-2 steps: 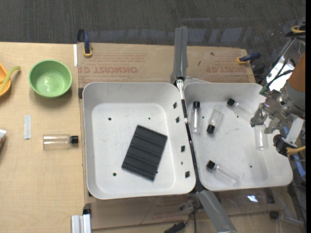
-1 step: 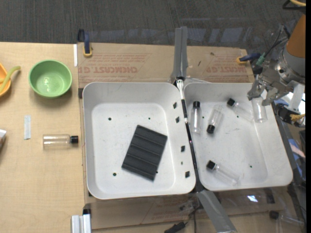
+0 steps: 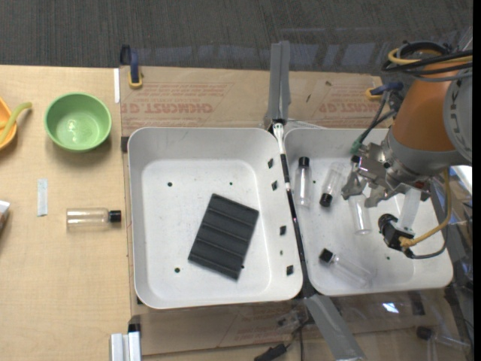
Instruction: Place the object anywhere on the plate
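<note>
From the overhead camera I see the arm [image 3: 428, 119] reaching in from the right over the right bin [image 3: 436, 280], its claw [image 3: 366, 190] hanging low near the middle of that bin; I cannot tell from this angle how the claw stands or whether anything is in it. Several clear bottles with black caps lie in the right bin: one [image 3: 303, 179] lies along the bin's left wall, another [image 3: 331, 185] sits tilted just beside it, a third [image 3: 344, 265] lies near the bin's front edge, and one more [image 3: 361, 216] lies right under the claw. In the left bin [image 3: 139, 224] a dark ribbed plate [image 3: 224, 236] lies flat and tilted, a little front of centre, well apart from all the bottles. On the surface [image 3: 60, 277] left of the bins I see a green bowl [image 3: 78, 122] near the back and another clear bottle [image 3: 93, 216] lying on its side near the left bin's wall.
</note>
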Tool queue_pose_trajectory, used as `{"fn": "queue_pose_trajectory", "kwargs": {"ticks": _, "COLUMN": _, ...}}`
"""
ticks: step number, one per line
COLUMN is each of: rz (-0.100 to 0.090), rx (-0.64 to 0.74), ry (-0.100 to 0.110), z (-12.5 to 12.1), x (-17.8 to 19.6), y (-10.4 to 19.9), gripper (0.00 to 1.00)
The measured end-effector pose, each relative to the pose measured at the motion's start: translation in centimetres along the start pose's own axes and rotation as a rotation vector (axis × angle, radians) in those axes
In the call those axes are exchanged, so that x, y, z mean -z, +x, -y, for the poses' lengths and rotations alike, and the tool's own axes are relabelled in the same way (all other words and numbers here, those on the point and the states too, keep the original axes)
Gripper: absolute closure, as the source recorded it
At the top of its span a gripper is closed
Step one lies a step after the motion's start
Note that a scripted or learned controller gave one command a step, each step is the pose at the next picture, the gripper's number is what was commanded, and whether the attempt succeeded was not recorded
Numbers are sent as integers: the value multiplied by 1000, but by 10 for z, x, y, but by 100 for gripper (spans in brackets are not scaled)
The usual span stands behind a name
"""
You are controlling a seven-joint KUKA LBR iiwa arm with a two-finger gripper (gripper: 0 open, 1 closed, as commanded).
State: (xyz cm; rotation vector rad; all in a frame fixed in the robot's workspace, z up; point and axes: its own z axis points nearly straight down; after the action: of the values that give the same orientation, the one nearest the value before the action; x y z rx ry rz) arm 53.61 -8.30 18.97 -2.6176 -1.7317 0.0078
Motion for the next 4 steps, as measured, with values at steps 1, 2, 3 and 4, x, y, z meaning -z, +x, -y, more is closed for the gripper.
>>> {"fn": "queue_pose_trajectory", "kwargs": {"ticks": 1, "rz": 1, "rx": 309, "ry": -4, "z": -112, "x": 1, "y": 50, "gripper": 100}}
{"fn": "queue_pose_trajectory", "kwargs": {"ticks": 2, "rz": 1, "rx": 478, "ry": -3, "z": -89, "x": 2, "y": 104, "gripper": 100}}
{"fn": "queue_pose_trajectory", "kwargs": {"ticks": 3, "rz": 0, "rx": 690, "ry": -4, "z": 10, "x": 2, "y": 97, "gripper": 100}}
{"fn": "queue_pose_trajectory", "kwargs": {"ticks": 4, "rz": 2, "rx": 944, "ry": -6, "z": -67, "x": 1, "y": 157, "gripper": 100}}
